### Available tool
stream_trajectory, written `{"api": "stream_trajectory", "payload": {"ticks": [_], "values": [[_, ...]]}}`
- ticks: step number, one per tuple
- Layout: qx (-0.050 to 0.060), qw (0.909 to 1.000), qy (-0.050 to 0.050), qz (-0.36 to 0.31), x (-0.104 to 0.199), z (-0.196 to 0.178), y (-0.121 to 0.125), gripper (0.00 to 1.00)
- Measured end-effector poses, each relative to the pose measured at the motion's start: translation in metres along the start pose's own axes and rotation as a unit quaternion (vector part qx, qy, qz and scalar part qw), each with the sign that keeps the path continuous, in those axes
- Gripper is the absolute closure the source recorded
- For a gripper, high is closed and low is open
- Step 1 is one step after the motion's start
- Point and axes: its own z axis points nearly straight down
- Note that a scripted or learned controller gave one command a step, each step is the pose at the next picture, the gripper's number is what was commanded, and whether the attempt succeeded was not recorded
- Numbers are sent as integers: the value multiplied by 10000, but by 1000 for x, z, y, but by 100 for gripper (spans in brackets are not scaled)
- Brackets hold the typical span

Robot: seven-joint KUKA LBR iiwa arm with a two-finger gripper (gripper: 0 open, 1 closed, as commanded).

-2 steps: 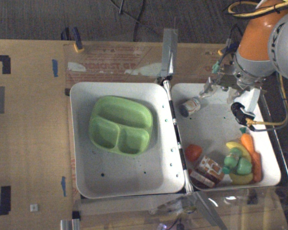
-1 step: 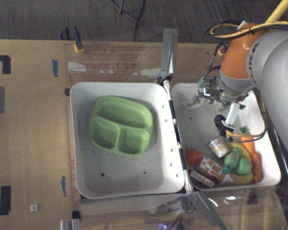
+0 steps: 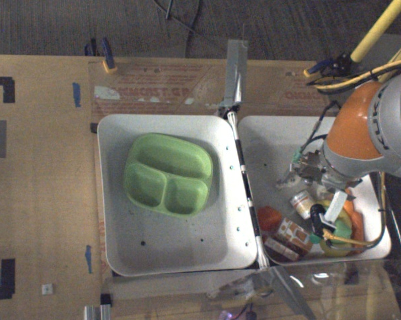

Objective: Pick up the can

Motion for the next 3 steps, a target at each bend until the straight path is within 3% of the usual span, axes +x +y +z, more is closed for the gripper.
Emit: {"api": "stream_trajectory", "payload": {"ticks": [1,2,3], "values": [[-19,9954,30,954,-49,-1,-8,0],[-30,9881,4,1537,-28,-1,-62,0],[25,9604,-41,2785,-5,2,-14,0]]}}
